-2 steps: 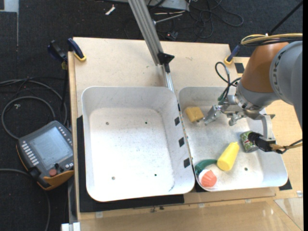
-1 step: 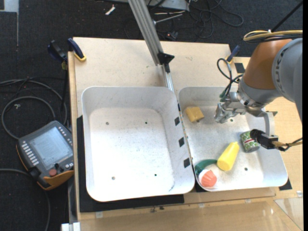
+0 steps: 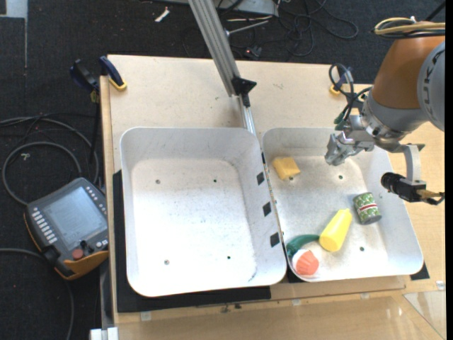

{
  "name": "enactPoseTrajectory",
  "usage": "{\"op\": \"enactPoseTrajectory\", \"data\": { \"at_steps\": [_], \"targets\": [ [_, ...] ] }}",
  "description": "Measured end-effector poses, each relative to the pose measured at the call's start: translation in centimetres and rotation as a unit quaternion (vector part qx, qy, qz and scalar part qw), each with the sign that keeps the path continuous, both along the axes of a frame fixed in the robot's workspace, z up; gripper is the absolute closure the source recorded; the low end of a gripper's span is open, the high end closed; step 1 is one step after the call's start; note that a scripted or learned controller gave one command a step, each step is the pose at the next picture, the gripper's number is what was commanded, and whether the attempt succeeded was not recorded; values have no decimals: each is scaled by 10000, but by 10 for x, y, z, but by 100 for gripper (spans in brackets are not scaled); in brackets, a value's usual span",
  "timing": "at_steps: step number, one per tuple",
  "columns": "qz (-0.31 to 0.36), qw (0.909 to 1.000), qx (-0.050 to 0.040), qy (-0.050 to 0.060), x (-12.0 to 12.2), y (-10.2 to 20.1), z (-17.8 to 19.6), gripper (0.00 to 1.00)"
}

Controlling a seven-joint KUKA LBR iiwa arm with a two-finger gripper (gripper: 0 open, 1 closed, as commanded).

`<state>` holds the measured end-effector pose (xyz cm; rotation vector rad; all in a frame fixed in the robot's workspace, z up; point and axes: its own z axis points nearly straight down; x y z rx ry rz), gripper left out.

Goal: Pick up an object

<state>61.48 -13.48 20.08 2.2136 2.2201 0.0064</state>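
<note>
- The pincer [image 3: 338, 154] hangs over the back part of the right bin [image 3: 396, 257], near its far wall; from here I cannot tell how it is set, and nothing shows in its grip.
- The arm [image 3: 403, 83] comes in from the right, its orange band sitting above the grey wrist.
- A pale yellow block [image 3: 286, 167] lies just to the left of the pincer, close to the wall between the two bins, and apart from the pincer.
- Nearer the front, a yellow bottle-shaped piece [image 3: 335, 230] lies tilted in the middle of the right bin.
- A small green can [image 3: 366, 207] sits just beside it, toward the bin's right side.
- A red-orange piece with a green end [image 3: 306, 259] rests in the front left corner, close against the rim.
- There is bare white floor in the right bin between the pincer and the can.
- The left bin [image 3: 187, 211] sits side by side with it on the wooden surface [image 3: 177, 91].
</note>
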Motion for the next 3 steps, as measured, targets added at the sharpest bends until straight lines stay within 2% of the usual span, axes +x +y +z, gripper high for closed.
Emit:
{"op": "enactPoseTrajectory", "data": {
  "at_steps": [1,2,3],
  "targets": [
    [-4,10000,-3,3,0,-6,45,100],
    [-1,10000,1,16,1,-6,67,100],
    [25,10000,18,40,-9,47,71,100]
  ]
}}
